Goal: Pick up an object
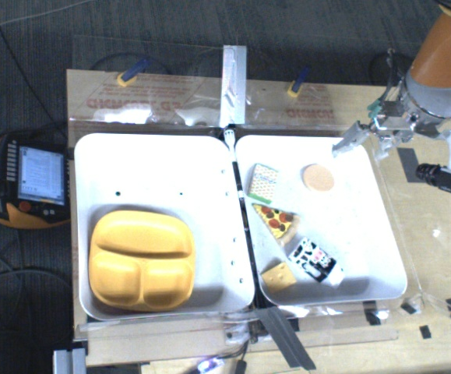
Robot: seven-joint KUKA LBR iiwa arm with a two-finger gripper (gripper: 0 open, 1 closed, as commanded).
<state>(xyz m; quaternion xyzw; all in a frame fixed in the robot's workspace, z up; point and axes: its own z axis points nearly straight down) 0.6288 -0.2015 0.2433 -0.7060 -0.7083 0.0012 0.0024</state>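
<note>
At the right bin's (381,209) far right corner the pincer (357,137) hangs over the rim, nothing between its fingers; whether they are apart or together cannot be told. Inside that bin: a round tan disc (318,178), a patterned card (264,181) near the divider, a pizza-slice toy (276,220), a black-and-white packet (315,261), a tan wedge (278,275). The left bin (155,162) holds a large yellow moulded piece (141,257).

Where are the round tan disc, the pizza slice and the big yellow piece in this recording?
Round tan disc (318,178): camera view, middle of its flat top.
Pizza slice (276,220): camera view, centre of the triangle's topping face.
Big yellow piece (142,259): camera view, middle of its upper surface, in the left bin.
</note>
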